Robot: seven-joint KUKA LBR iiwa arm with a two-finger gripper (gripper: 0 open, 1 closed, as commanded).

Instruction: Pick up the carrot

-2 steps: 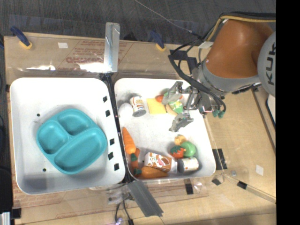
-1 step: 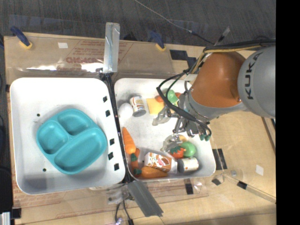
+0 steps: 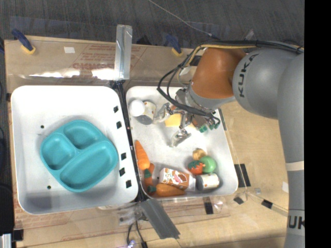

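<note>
Carrot (image 3: 141, 156) lies against the right bin's (image 3: 227, 154) left wall — apart from the end effector (image 3: 181, 133), whose grip state I cannot tell.

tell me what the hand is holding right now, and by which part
Nothing: the hand hangs over the right bin's floor, apart from the carrot.

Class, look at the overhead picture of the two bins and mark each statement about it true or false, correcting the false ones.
1. The teal divided plate lies in the left bin. True.
2. The carrot lies on the plate. False: it lies in the right bin, against its left wall.
3. The pincer grips the carrot. False: it hovers apart from it.
4. A white ball sits in the right bin's upper left corner. True.
</note>
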